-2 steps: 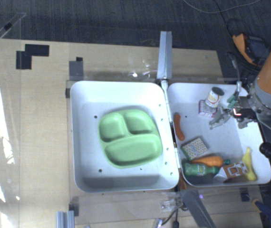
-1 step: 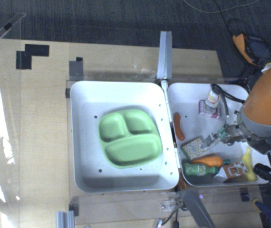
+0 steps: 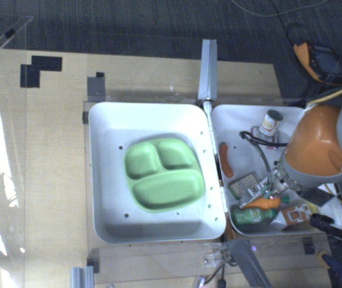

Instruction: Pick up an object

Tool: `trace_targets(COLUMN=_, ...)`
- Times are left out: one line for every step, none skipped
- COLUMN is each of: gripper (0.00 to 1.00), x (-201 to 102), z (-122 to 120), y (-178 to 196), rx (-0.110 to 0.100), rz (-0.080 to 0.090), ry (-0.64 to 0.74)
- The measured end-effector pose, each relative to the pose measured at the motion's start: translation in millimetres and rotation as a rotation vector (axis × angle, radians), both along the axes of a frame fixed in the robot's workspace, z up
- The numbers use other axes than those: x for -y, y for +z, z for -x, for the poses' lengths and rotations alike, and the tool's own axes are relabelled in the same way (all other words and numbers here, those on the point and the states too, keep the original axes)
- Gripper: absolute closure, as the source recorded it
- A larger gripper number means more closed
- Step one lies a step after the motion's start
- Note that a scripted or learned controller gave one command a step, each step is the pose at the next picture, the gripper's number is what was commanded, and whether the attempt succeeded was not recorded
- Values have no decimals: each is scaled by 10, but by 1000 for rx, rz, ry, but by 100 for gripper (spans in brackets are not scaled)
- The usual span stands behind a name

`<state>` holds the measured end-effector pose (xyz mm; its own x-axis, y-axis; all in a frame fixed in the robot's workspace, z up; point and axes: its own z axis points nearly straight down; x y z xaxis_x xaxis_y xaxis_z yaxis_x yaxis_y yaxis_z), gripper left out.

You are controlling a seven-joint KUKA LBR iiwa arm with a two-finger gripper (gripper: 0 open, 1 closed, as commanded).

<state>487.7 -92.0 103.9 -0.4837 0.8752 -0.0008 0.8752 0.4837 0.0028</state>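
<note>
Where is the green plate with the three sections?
The green divided plate lies in the middle of the left white bin, across the divider from the right bin, which holds the small items.

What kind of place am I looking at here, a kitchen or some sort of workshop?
Most likely a robotics lab, not a kitchen. A grey and orange robot arm reaches over two white bins on a wooden bench, one holding a green divided tray, and loose cables trail across the floor.

The gripper point(image 3: 266, 191) hangs low in the right bin point(image 3: 237, 125), just above an orange carrot point(image 3: 261, 203); a green tray point(image 3: 164, 174) lies far left.
</note>
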Motion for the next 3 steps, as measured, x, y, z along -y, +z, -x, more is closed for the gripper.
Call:
trace_targets(gripper=0, x=182, z=-643, y=-126, rx=7, rz=1, ry=12)
trace_targets(gripper=100, x=173, z=-656, y=-20, rx=11, rz=1, ry=13)
trace_targets(gripper=100, x=-384, z=-1409, y=830, rx=6, rz=1, ry=-40)
